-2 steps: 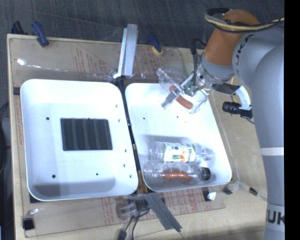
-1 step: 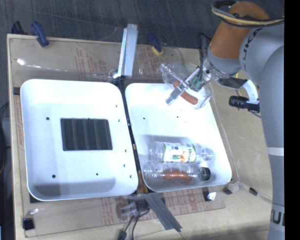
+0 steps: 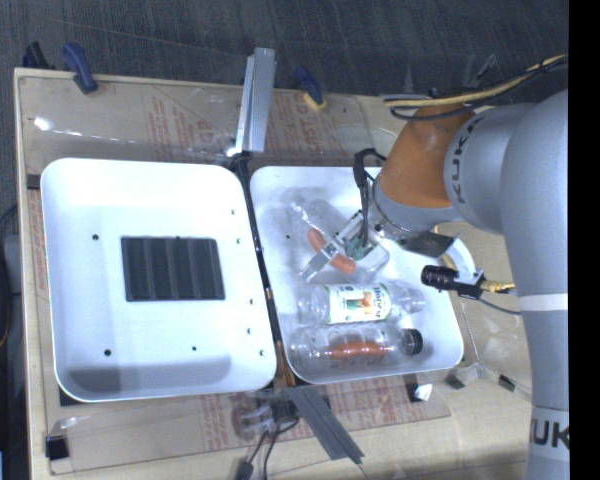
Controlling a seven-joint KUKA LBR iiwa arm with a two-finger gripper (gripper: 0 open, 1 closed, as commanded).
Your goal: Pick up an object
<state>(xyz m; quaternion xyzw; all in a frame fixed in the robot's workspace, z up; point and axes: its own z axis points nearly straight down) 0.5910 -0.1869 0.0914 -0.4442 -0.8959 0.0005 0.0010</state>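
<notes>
Clear plastic bottles: one with orange cap (image 3: 325, 243) at gripper (image 3: 352, 240) in right bin (image 3: 440, 363), labelled bottle (image 3: 352, 304) and third bottle (image 3: 352, 347) below; grip state impossible to tell, nothing visibly lifted, pick apparently not yet done.

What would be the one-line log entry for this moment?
arm: over right bin | gripper: low among clear bottles | grasp: unconfirmed | left bin: dark panel
</notes>
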